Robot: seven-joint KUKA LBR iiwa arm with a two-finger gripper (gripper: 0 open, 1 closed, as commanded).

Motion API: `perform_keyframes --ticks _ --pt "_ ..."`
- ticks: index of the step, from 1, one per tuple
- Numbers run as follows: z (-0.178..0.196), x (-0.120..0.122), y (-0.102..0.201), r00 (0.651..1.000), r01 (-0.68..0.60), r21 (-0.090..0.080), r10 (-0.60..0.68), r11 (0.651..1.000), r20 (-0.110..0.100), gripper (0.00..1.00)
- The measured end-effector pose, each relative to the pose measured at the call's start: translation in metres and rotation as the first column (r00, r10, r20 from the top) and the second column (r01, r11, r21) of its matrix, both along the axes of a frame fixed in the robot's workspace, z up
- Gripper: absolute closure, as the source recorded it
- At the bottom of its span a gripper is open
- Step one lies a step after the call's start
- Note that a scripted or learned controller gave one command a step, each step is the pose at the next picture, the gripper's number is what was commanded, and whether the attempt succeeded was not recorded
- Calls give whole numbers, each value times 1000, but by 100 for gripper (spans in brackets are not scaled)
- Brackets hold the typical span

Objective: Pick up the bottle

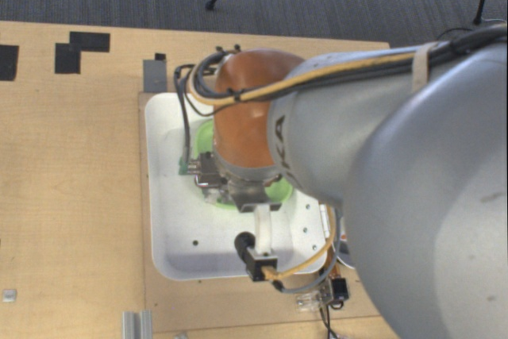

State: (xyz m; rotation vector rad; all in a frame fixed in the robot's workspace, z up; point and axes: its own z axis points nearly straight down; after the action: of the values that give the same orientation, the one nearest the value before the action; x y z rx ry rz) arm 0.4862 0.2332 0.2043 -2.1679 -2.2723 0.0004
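Green object [205,137] mostly hidden under arm [333,139] — possibly bottle; tool unseen.

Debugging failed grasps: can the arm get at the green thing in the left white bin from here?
Probably yes, can't confirm. The grey arm's wrist hangs directly over the green object in the shallow white bin, nothing else between; but the wrist hides most of it.

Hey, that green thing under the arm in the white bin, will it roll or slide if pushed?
The green thing shows curved edges either side of the arm, so it is probably rounded and may roll. The white bin floor looks smooth, so it could slide when nudged. Mostly hidden, so weight is unclear.
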Motion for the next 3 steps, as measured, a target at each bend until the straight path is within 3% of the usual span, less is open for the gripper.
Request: perform_keyframes --ticks 1,3 --pt "7 1 -99 1000 4 -1 -4 1000 1 100" --pt "28 3 -96 1000 -4 2 4 1000 5 100"
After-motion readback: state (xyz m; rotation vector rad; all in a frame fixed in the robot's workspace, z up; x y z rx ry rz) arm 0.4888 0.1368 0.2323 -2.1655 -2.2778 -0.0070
